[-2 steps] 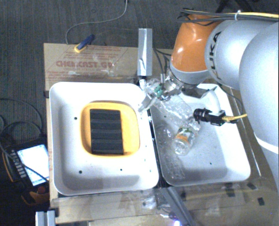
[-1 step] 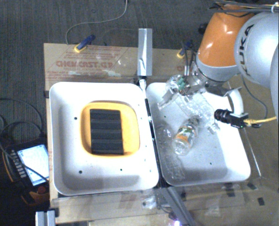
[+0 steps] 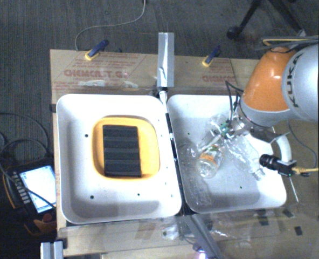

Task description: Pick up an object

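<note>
In the right bin (image 3: 192, 198) lie clear plastic bottles. One (image 3: 208, 161) with an orange label lies near the middle, and another (image 3: 247, 154) lies to its right. My gripper (image 3: 223, 131) is low over the bin's middle, just above and right of the orange-labelled bottle, and seems to touch the clear plastic there. The glare hides whether anything is held. In the left bin (image 3: 73, 198) a yellow pad with a black ridged top (image 3: 123, 150) lies flat at the centre.
The grey arm with its orange band (image 3: 267, 85) reaches over the right bin's far right corner. A metal post (image 3: 165, 58) stands behind the wall between the bins. Blue-and-yellow clamps (image 3: 96, 49) sit on the cardboard behind.
</note>
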